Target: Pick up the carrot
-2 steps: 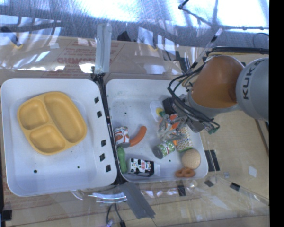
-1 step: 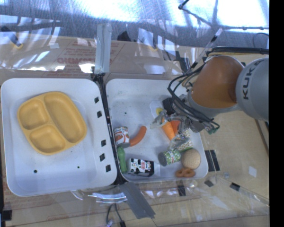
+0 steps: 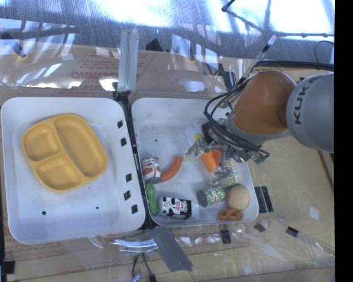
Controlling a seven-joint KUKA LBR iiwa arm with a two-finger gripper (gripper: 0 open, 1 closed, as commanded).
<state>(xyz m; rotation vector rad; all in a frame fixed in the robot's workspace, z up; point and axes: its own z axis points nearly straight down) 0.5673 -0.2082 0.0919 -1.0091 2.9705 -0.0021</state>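
Observation:
The carrot [image 3: 210, 160] is a short orange wedge lying in the middle of the right bin [image 3: 165, 119]. My gripper [image 3: 212, 158] hangs low over it, coming in from the right under the arm's orange band. Its two pale fingers [image 3: 196, 149] stand apart, one up-left and one down-right of the carrot, so the gripper is open around it. The carrot rests on the bin floor, and part of it is hidden by the wrist.
Around the carrot lie a red-orange sausage [image 3: 172, 168], a red and white can [image 3: 151, 168], a green piece [image 3: 151, 194], a black and white carton [image 3: 175, 207], a green can [image 3: 213, 195], a tan ball [image 3: 237, 197] and a pretzel [image 3: 229, 214]. The left bin [image 3: 17, 216] holds a yellow divided tray [image 3: 63, 151].

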